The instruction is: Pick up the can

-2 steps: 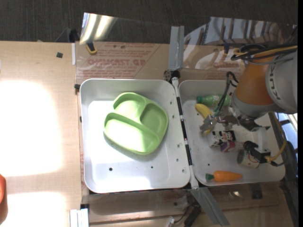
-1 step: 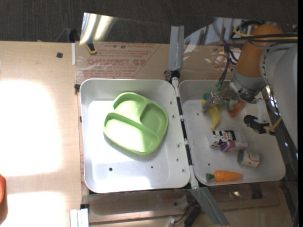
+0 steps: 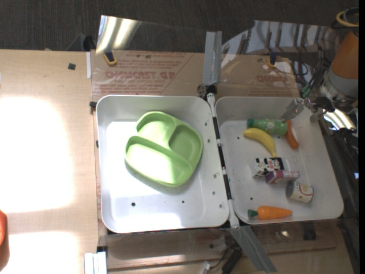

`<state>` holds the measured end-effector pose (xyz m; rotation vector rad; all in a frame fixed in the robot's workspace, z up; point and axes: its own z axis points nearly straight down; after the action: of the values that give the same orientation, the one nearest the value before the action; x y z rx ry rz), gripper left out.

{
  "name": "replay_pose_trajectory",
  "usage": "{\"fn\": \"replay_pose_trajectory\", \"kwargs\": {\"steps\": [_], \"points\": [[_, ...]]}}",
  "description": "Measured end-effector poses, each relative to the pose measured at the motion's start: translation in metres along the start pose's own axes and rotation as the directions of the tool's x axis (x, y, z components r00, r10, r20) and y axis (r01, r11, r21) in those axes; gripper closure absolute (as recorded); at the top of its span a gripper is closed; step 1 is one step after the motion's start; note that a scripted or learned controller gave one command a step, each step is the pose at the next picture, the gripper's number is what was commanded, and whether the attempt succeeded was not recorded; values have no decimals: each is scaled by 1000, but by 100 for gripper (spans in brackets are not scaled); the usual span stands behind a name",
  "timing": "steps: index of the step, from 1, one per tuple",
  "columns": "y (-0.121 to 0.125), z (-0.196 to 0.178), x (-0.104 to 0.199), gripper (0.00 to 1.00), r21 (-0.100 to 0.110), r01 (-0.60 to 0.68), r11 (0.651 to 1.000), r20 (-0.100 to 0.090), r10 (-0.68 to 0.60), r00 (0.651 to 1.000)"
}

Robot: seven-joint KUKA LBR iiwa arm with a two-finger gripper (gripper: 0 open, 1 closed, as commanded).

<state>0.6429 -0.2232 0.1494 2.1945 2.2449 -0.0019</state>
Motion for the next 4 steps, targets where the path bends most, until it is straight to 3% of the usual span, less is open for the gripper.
{"fn": "replay_pose_trajectory", "kwargs": {"steps": [1,2,3,4], "points": [[-75,59,116,0,5,-27,1000,-2,27,1000],[0,61,94,0,13,43,999,-3,-43,999],[1,53,94,100,12,46,999,0,-46,999],[20,-112,168,100,2,-30,1000,0,30,1000]]}}
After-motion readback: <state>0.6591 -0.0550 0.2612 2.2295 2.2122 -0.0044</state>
